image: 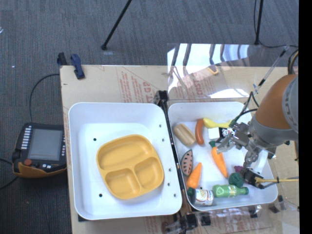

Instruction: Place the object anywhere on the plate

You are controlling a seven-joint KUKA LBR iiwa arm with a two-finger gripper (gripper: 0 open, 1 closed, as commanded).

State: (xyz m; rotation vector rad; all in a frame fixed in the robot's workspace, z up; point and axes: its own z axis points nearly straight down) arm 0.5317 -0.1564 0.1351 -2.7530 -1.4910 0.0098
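We look down from one fixed camera set high above the counter (122,82), tilted so the far edge lies toward the top. It stands far enough back to take in both white bins, the left bin (80,130) and the right bin (180,113), plus dark carpet (48,23) around them. The arm (278,113) enters from our right.
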